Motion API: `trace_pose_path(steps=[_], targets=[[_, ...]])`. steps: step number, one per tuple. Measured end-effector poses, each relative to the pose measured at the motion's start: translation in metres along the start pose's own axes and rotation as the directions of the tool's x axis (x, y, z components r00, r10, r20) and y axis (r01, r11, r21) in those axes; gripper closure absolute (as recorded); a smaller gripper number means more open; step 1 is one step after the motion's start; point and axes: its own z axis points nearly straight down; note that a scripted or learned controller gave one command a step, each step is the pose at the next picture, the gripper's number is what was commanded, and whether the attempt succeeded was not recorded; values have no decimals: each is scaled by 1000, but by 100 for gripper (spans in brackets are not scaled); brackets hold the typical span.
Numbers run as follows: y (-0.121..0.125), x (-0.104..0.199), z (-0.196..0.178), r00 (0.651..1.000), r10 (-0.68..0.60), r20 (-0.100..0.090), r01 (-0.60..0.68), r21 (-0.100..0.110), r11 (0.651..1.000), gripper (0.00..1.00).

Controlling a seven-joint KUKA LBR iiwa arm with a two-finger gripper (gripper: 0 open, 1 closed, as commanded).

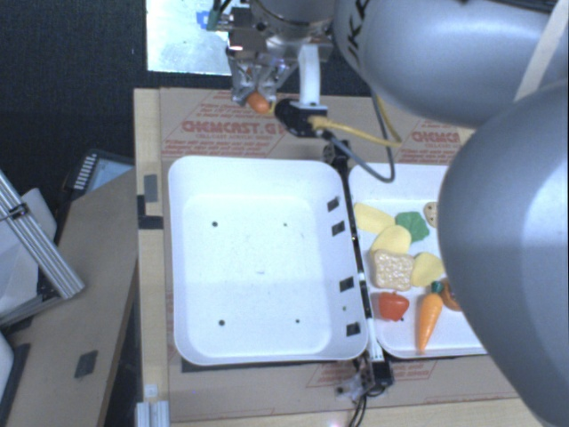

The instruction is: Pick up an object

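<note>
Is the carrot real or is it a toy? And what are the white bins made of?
The carrot looks like a plastic toy: its orange skin is smooth and even, with a neat little green top. The bins look like thin molded plastic, matte white with rounded corners and a raised rim. I can't be certain from looks alone.

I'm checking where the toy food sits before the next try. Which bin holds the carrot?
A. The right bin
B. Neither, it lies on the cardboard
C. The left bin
A: the carrot lies near the front of the right bin, next to the red piece and below the cracker.
</note>
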Motion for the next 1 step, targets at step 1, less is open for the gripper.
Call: trace_pose_path(steps=[1], targets=[[-10, -7, -164, 1000, -1, -5, 1, -16, 1000, 100]])
